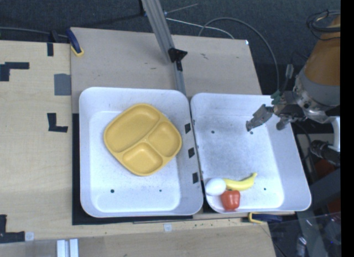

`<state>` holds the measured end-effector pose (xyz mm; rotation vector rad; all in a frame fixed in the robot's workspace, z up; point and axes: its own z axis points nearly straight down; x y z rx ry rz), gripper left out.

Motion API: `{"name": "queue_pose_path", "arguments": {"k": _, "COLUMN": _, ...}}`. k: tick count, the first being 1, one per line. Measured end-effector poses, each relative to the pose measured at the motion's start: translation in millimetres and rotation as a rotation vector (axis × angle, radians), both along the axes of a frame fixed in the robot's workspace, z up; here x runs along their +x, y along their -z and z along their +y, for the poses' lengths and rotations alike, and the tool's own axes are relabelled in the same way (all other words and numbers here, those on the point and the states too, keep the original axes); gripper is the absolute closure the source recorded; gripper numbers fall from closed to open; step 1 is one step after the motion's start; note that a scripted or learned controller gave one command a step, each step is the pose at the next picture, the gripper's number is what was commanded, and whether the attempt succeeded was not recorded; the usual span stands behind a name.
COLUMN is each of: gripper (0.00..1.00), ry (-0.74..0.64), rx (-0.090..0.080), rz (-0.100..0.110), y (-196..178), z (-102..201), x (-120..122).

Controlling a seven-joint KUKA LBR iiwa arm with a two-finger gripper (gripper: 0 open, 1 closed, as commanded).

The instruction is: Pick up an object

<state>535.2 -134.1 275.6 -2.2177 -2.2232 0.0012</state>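
Two white bins sit side by side on the desk (pixel 127 57). The left bin (pixel 91 156) holds one yellow plate (pixel 142 139) with three compartments. The right bin (pixel 287 162) is the landmark: at its near edge, toward its left corner, lie three small things close together, namely one white egg (pixel 215 186), one yellow banana (pixel 242 182) just right of the egg, and one red pepper (pixel 230 199) below the banana, touching or nearly touching both. The single pincer (pixel 269 118) hangs over the right bin's far right part, well apart from those three things. Its two fingers stand spread, one at (pixel 257 120), with nothing between them.
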Motion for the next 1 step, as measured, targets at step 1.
{"name": "queue_pose_path", "arguments": {"k": 1, "gripper": 0.0, "ry": 0.0, "rx": 0.0, "rz": 0.0, "y": 0.0, "z": -0.2, "x": 0.0}}
